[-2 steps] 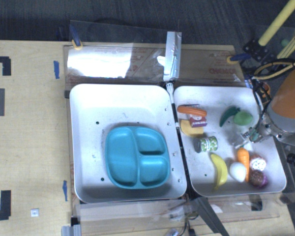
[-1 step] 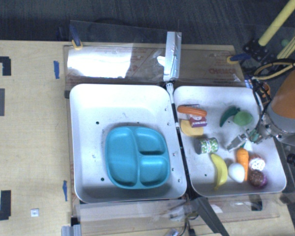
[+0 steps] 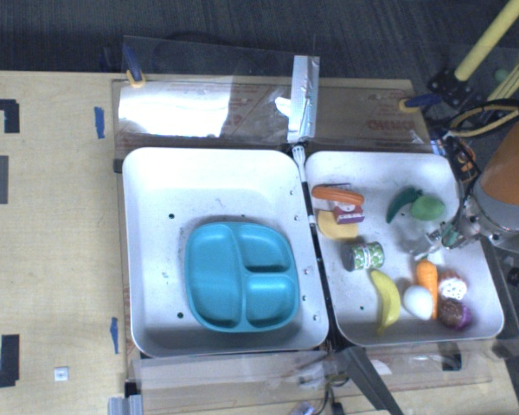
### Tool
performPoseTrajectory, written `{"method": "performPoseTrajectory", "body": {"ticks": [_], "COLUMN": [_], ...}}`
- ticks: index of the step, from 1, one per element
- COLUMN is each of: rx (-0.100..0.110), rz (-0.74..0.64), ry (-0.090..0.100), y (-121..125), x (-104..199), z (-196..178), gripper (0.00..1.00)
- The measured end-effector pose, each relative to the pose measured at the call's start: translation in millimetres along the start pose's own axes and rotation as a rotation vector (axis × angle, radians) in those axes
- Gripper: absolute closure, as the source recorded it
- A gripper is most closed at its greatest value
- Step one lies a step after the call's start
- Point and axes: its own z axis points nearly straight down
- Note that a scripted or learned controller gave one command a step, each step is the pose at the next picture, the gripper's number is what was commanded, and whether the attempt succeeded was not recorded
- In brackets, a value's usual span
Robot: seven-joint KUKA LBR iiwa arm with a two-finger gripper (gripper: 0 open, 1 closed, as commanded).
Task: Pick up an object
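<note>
Crowding beside the claw [image 3: 438, 240] is the risk: carrot [image 3: 426, 275] just below, green vegetable [image 3: 426, 207] just above; whether it is apart or together I cannot tell

Grey arm [image 3: 502, 223] with orange band [image 3: 512, 175] above the wrist; metallic silver gripper [image 3: 441, 239] hardware just behind the fingers, small green-tinted detail there; finer parts blurred.

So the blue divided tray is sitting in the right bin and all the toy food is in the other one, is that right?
Not quite. The camera view shows the blue divided tray in the left bin, and the toy food, such as the banana and carrot, in the right bin.
</note>
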Motion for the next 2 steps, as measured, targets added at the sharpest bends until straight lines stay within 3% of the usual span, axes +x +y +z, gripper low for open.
{"method": "performPoseTrajectory", "body": {"ticks": [1,2], "rx": [0.001,-0.001], "rz": [0.000,0.002], "ry": [0.000,-0.001], "y": [-0.3,-0.3], "x": [-0.1,-0.5], "z": [0.3,-9.7], "gripper": [0.00,1.00]}}
